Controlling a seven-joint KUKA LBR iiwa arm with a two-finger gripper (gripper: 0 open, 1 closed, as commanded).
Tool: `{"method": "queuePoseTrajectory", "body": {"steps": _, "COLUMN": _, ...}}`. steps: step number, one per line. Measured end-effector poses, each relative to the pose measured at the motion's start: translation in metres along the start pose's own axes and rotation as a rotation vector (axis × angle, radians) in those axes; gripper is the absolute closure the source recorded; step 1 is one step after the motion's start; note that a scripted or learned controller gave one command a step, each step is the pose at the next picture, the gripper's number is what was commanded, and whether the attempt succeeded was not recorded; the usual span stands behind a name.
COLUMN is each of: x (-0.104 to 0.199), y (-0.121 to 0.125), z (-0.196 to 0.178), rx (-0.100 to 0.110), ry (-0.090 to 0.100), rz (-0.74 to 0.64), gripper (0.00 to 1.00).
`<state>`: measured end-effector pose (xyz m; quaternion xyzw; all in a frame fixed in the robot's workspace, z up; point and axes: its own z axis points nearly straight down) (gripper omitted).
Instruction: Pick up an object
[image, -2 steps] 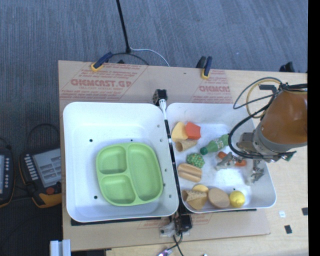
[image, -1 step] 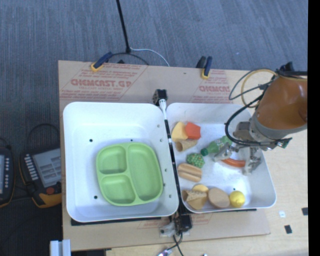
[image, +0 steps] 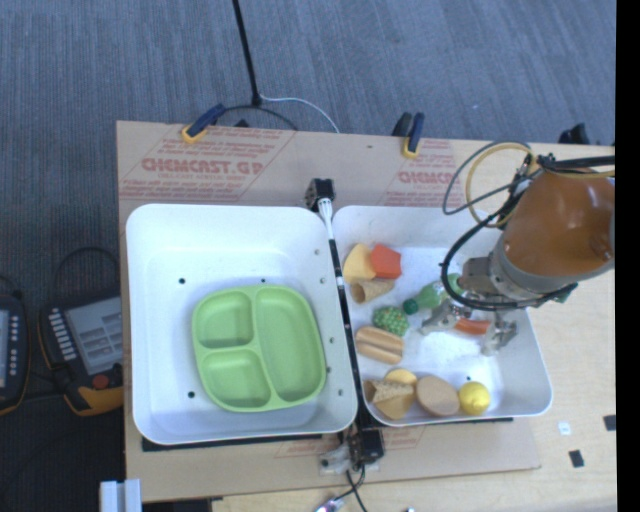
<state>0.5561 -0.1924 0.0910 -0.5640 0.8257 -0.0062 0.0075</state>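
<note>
Two shallow white bins sit side by side on the bench, the left bin (image: 160, 260) and the right bin (image: 525, 385), touching along a shared middle edge. Inside the left bin, toward its near side, lies a green divided tray (image: 260, 347) with three compartments. From the right, the grey arm with its orange band (image: 560, 228) reaches over the right bin, black cables looping above it. Below the band hangs the gripper (image: 468, 332), low over the bin's right half; its two fingers are spread apart, one on each side of a small orange piece (image: 470, 326) that lies between them on the bin floor, and whether they touch it cannot be told.

Toy foods fill the rest of the right bin. Along the near wall lie a tan round piece (image: 437, 395) and a brown-and-yellow piece (image: 394, 392) just left of it, with a hot-dog bun (image: 379, 345) farther back. At the far left sit a yellow wedge (image: 358, 263) and a red block (image: 386, 262), touching. A green knobbly piece (image: 392, 320) rests above the bun, and a yellow lemon (image: 474, 397) sits by the near wall at the right.
</note>
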Motion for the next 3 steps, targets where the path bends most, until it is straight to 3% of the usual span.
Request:
{"method": "queuePoseTrajectory", "body": {"steps": 1, "x": 0.013, "y": -0.010, "z": 0.000, "rx": -0.028, "ry": -0.019, "rz": -0.172, "gripper": 0.00}}
{"method": "queuePoseTrajectory", "body": {"steps": 2, "x": 0.018, "y": 0.008, "z": -0.002, "rx": 0.002, "ry": -0.026, "rz": -0.322, "gripper": 0.00}}
{"method": "queuePoseTrajectory", "body": {"steps": 3, "x": 0.018, "y": 0.015, "z": -0.002, "rx": -0.019, "ry": -0.029, "rz": -0.554, "gripper": 0.00}}
